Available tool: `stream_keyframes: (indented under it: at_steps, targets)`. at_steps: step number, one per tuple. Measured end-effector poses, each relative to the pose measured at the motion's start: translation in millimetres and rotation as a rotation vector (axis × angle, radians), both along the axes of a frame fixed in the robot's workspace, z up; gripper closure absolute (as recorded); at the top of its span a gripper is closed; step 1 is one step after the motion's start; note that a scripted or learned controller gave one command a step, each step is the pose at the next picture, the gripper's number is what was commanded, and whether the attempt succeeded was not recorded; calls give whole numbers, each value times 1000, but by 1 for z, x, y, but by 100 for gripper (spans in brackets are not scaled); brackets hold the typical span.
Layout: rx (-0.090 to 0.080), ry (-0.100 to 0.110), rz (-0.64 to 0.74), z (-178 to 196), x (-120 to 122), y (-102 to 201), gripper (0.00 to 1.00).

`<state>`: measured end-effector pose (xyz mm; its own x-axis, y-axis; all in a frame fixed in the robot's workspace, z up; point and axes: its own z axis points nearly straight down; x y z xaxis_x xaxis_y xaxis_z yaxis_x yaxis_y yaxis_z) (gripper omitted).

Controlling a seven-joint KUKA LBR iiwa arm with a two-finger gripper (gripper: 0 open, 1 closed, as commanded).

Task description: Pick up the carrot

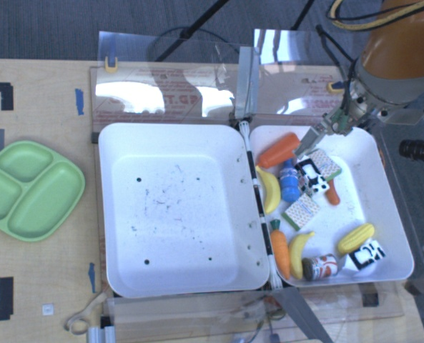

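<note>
Two orange carrots sit in the right bin; the big one lies at its far-left corner.
I see my gripper poised just right of that carrot's thick end, but I cannot tell how wide the claw stands or whether it grips anything. I judge the carrot light, stiff, smooth plastic, likely slippery; I'd pinch across its thick middle. A smaller carrot lies near the yellow banana.

Arm cut off at top-right edge; end effector fingers too blurred to read; can label too small to tell.
</note>
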<state>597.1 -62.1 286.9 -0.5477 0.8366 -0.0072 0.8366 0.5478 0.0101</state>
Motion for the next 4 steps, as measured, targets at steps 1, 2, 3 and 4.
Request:
stream_keyframes:
  at_steps: [1,2,3,4]
  targets:
    - [1,11,99,2,-15,50,0]
    - [0,11,165,-52,1,76,0]
    - [-2,7,340,93,54,100,0]
    - [-3,7,534,-31,52,89,0]
